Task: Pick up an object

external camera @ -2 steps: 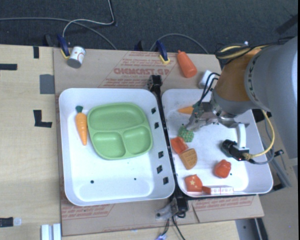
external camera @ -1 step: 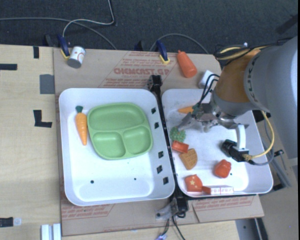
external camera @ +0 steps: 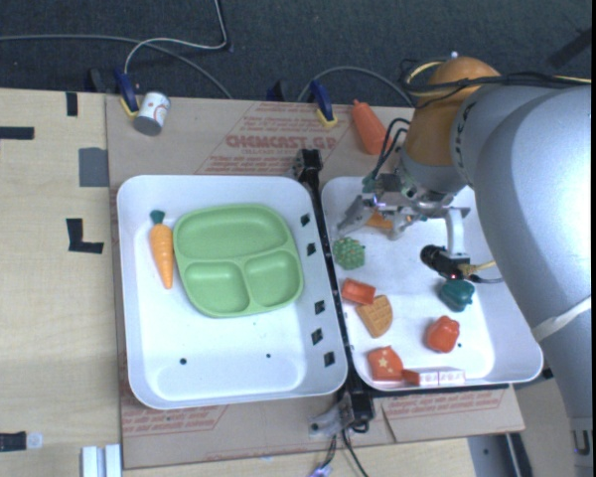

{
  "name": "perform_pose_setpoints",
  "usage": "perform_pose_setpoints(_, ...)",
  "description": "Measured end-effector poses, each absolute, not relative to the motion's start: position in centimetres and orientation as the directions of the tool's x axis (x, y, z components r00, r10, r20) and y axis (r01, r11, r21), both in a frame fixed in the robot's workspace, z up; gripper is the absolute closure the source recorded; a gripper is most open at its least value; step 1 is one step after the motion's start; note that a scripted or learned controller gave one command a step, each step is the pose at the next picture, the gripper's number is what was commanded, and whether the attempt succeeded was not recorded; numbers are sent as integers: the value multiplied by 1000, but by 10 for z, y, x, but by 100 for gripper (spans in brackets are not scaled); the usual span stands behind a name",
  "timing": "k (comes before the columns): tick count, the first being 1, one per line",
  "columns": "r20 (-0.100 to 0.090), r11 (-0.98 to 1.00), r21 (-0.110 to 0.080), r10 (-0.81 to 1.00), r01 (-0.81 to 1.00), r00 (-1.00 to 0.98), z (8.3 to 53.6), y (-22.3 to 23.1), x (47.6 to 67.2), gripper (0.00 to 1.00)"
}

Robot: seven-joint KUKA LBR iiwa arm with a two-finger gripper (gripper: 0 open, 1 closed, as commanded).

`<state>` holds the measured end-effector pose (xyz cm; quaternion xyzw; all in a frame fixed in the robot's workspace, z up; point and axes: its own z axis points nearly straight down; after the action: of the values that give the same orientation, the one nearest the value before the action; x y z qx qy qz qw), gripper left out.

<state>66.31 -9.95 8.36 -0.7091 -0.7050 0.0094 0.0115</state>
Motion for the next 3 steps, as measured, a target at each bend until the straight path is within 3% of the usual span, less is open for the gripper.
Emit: perform_pose_setpoints(3, 10, -2, -32, 1000, 999, 2, 83, -113, 663, 0)
